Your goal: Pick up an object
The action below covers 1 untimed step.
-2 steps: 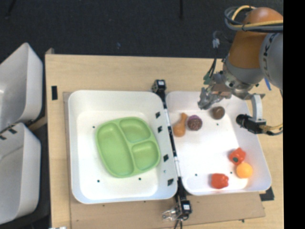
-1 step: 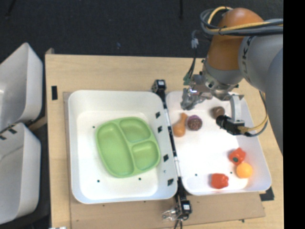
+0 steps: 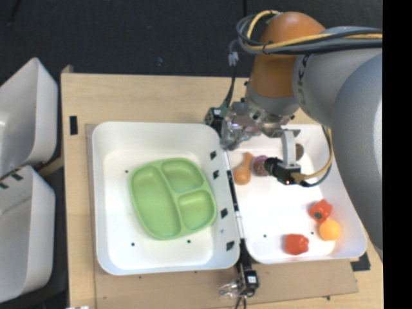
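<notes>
1. objects sit in your right bin (image 3: 283,253): a tan pear-shaped piece (image 3: 243,170), a purple lump (image 3: 260,165), two glossy red pieces (image 3: 296,243) (image 3: 320,209), an orange ball (image 3: 329,230).
2. your gripper (image 3: 248,129) hangs over that bin's far left corner; grip state: cannot tell.
3. left bin (image 3: 109,250): smooth green three-compartment tray (image 3: 172,198).

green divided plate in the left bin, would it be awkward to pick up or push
The green divided plate looks like rigid molded plastic, so it probably keeps its shape. It lies flat and wide on the left bin, so it likely slides rather than rolls or tips. Its low rim may give the gripper little to pinch.
</notes>
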Available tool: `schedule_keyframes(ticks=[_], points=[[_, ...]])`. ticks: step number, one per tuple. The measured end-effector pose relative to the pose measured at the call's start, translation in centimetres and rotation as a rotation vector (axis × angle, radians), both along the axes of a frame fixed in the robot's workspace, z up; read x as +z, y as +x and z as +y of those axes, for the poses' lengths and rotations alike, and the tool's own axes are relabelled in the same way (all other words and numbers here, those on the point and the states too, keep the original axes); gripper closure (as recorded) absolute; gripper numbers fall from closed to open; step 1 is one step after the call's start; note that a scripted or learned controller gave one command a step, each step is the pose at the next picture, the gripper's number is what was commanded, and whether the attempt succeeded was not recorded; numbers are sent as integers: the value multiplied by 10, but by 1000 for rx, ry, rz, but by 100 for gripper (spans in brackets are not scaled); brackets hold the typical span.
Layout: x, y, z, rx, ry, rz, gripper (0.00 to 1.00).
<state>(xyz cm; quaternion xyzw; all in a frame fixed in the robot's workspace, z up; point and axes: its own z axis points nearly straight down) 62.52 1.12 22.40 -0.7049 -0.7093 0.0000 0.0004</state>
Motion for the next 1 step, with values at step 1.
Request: schedule_keyframes(ticks=[1], points=[[16,3,49,-1,0,-3,100]])
